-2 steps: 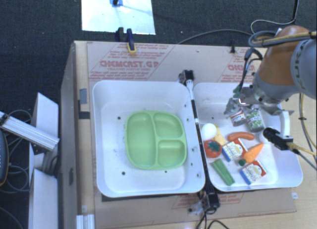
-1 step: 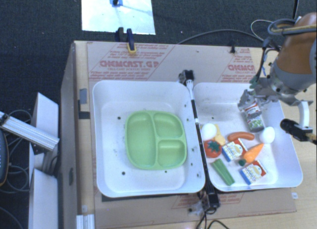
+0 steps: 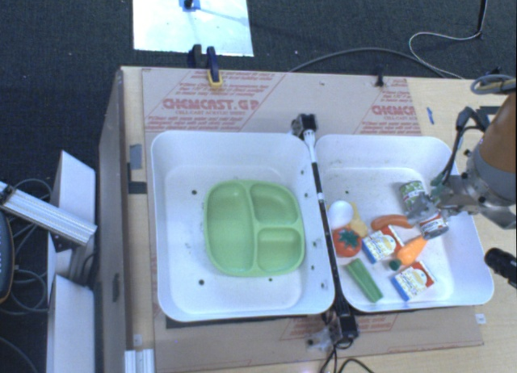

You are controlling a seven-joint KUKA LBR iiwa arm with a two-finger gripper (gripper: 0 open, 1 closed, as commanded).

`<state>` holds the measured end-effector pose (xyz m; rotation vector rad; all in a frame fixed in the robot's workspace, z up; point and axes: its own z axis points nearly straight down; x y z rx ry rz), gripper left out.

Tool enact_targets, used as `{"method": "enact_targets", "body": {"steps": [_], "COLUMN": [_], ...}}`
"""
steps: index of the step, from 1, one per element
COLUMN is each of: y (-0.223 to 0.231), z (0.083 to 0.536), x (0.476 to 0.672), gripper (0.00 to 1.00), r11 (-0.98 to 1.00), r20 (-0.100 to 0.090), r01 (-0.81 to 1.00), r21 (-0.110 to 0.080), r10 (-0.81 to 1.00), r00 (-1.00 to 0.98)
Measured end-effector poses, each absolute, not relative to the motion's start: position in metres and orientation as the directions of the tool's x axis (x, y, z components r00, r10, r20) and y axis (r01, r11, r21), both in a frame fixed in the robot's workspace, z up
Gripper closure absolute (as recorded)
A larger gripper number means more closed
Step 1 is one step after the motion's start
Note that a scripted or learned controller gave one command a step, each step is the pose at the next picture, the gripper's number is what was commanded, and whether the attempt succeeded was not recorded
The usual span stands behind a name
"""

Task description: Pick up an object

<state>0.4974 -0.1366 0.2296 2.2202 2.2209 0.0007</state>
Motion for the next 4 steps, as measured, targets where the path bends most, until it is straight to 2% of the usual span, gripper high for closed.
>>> {"method": "enact_targets", "body": {"steps": [1,2,3,4], "y": [-0.103,-0.071,-0.125,-0.115], "z": [0.215,0.227,0.237,0.204], "x": [0.501,0.541,0.591,0.546], "gripper": [1.00,1.00,1.00,1.00], "r11": [0.003,0.004,0.002,0.001], "r20": [0.000,0.000,-0.002,0.000], "r01": [1.000,1.000,1.000,1.000], "r21": [0.001,0.002,0.003,0.000], "r10": [1.000,1.000,1.000,1.000], "r00": [-0.003,-0.004,-0.002,-0.001]}}
